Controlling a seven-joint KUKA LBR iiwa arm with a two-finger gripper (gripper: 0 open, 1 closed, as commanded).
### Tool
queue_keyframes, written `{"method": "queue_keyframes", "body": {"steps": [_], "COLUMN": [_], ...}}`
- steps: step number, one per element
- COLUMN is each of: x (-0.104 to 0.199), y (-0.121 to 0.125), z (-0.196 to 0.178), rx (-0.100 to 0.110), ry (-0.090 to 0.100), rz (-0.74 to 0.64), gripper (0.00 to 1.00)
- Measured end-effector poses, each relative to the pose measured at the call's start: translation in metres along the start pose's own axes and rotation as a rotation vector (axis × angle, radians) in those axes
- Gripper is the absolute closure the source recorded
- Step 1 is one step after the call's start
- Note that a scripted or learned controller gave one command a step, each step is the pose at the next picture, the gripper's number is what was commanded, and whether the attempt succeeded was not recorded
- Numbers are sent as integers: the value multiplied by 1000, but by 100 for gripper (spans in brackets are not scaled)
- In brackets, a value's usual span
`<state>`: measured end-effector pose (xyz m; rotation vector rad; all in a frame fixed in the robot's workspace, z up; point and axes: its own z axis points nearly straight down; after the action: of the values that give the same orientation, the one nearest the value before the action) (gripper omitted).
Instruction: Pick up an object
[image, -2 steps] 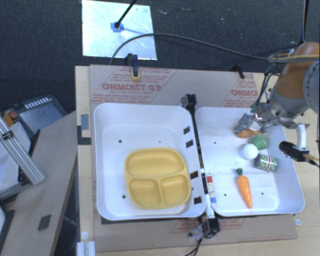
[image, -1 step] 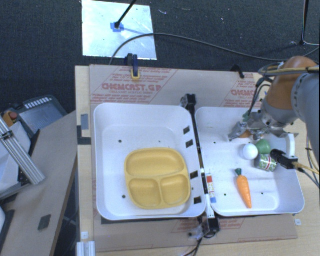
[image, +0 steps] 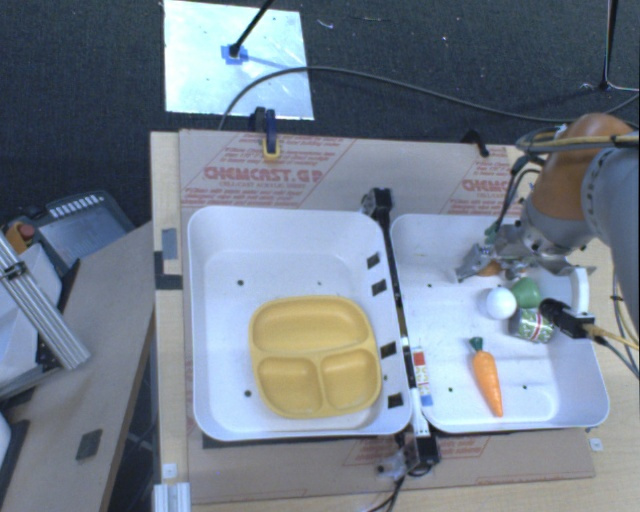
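Note:
In the right bin (image: 560, 400) lie an orange toy carrot (image: 486, 380) with a green top, a white ball (image: 498, 302), a green round object (image: 526, 292) and a small green and silver can (image: 535, 326). My gripper (image: 478, 266) is low over the back of this bin, just above and to the left of the white ball. A small orange thing (image: 488, 268) shows right at the gripper; I cannot tell whether it is held. The arm (image: 575, 185) comes in from the right.
The left bin (image: 215, 260) holds a yellow divided tray (image: 315, 355). A black divider (image: 390, 290) runs between the bins. Cardboard (image: 330, 170) lies under both bins, and a grey side table (image: 70, 360) stands at the left.

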<state>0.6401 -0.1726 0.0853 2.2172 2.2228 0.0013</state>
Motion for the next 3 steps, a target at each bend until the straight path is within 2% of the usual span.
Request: {"method": "queue_keyframes", "body": {"steps": [1,3], "x": [0,-6], "y": [1,2], "z": [-11,-142], "rx": [-3,-7], "ry": [-1,-2], "rz": [-1,-2], "gripper": [100,100]}}
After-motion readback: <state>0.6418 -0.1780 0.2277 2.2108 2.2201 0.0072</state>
